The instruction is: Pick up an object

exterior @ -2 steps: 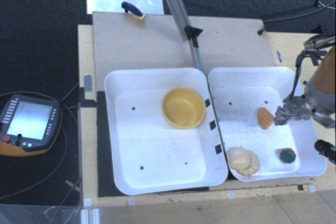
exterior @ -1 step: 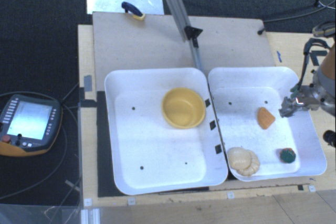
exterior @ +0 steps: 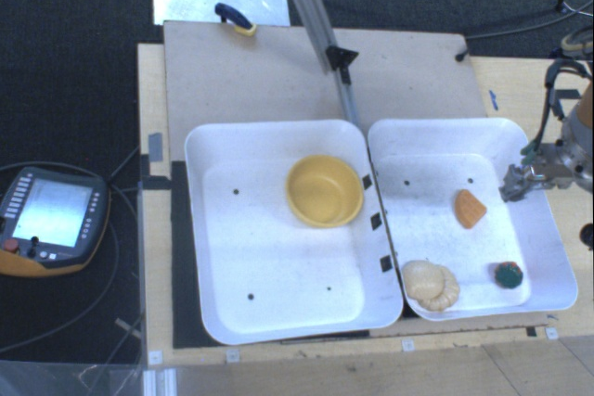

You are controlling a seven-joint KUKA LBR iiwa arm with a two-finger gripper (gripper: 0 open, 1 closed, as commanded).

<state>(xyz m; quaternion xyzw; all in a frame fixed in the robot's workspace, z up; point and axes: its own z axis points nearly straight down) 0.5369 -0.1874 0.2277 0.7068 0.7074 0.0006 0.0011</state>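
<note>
Hovering at the right bin's [exterior: 557,241] right rim, our gripper [exterior: 516,185] carries nothing we can see, its state unclear, so we should centre over the nearby orange piece [exterior: 470,209] lying mid-bin before dropping straight down.

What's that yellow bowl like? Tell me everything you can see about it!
The yellow bowl is round, plain and one solid yellow all over, and looks like smooth plastic. It sits upright with its open side up, and nothing can be seen inside it. It rests on the floor of the left white bin, toward the far side and nearer the right wall. It stands alone, with no other object touching it. The gripper is away over the other bin.
</note>
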